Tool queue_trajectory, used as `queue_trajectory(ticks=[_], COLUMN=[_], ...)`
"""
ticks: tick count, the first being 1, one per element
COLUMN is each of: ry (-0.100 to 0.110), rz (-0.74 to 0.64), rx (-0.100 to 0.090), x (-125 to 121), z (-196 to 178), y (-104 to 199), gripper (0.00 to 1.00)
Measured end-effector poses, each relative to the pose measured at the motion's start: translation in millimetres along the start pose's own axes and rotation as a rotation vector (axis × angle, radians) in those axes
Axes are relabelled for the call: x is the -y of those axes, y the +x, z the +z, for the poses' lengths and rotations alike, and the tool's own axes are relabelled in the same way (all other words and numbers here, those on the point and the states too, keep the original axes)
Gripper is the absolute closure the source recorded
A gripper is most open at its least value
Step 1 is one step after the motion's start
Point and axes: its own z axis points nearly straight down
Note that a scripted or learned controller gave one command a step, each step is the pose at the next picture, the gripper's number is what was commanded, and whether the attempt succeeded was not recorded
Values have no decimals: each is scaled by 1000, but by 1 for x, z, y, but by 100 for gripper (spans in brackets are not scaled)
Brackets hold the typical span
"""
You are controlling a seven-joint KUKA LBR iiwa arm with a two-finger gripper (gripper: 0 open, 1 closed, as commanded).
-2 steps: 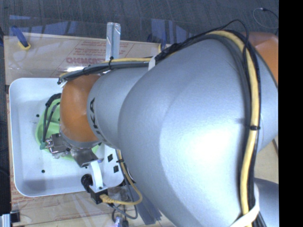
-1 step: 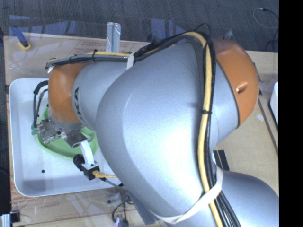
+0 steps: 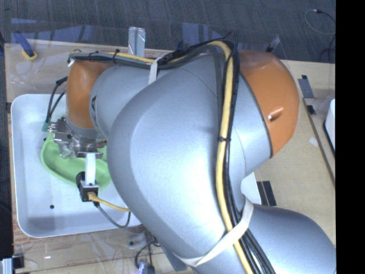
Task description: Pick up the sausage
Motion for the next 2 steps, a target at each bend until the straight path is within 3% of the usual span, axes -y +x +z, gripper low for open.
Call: queue_trajectory(ticks=[1,2], ry=[-13,-14], rz=[-76,-180], rx=[7,7], x=[-65,-74], z=[-49,-135], y=[34,35], gripper=[100,100])
